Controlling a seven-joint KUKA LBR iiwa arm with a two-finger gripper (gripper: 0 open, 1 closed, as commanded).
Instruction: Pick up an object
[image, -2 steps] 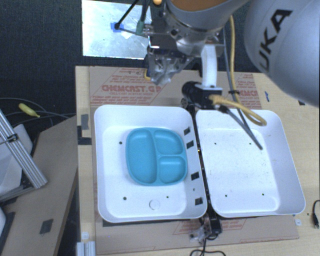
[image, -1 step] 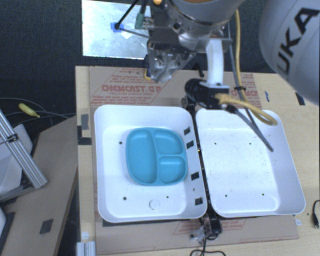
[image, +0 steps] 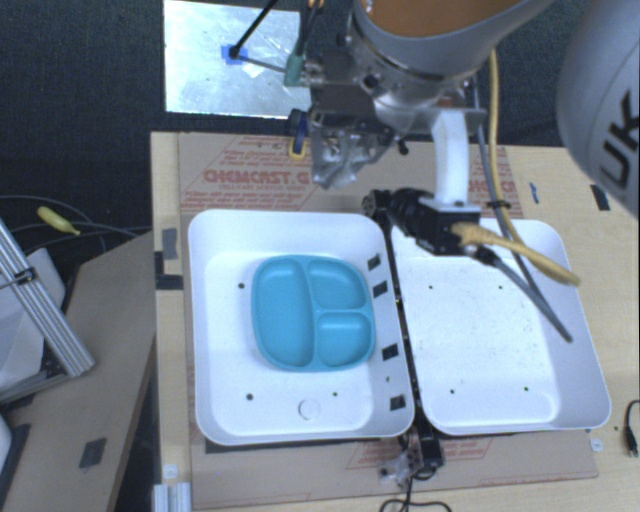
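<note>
- The left bin holds a light-blue divided plate, lying flat near the bin's middle, a little toward its right wall.
- The plate has three compartments: one long one on its left side and two smaller ones on its right.
- The right bin sits just beside the left one; the two touch along a dark seam with clips.
- The arm hangs over the far edge of the bins, above the brown cardboard under them.
- The gripper hovers beyond the far rim of the left bin, well apart from the plate; whether it is released or clenched, I cannot tell, and nothing is seen in it.
- A yellow hose and a grey cable trail from a black fitting across the right bin's far corner.
</note>
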